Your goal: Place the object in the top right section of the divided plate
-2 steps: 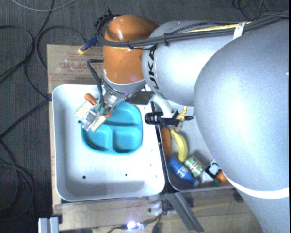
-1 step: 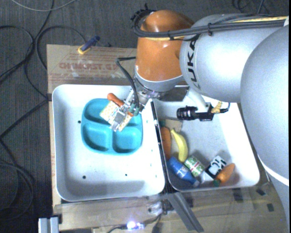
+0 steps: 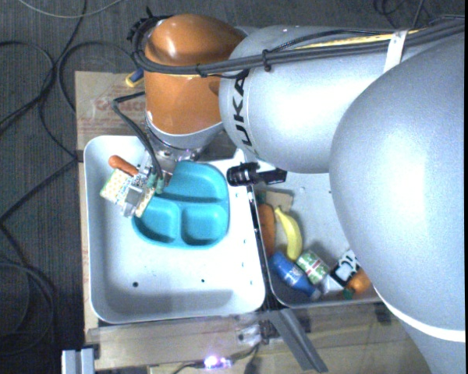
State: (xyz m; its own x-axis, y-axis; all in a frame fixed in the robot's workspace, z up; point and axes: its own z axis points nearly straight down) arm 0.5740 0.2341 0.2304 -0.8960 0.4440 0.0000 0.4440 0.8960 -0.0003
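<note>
Because the arm [image 3: 312,107] reaches in from the right and its orange band [image 3: 183,65] hangs directly over the left bin [image 3: 171,291], the hand [image 3: 144,184] is largely masked from above. Whether the hand is spread or pressed together cannot be told from this view.

At the tip of the hand, a pale, boxy object [image 3: 125,191] with a yellow-green patterned face sits at the left edge of the blue divided plate [image 3: 189,209]. The object overlaps or touches the plate rim; whether it is pinched or merely resting there cannot be confirmed. An orange item [image 3: 122,164] lies just beside it on the bin floor.

The plate rests in the left bin with its two smaller sections toward the lower edge of the view and the large section under the wrist. The object appears not yet seated in any section.

The right bin [image 3: 316,187] carries a banana [image 3: 290,232], a carrot [image 3: 267,223], a blue item [image 3: 288,273] and a can [image 3: 313,267], well apart from the plate.
</note>
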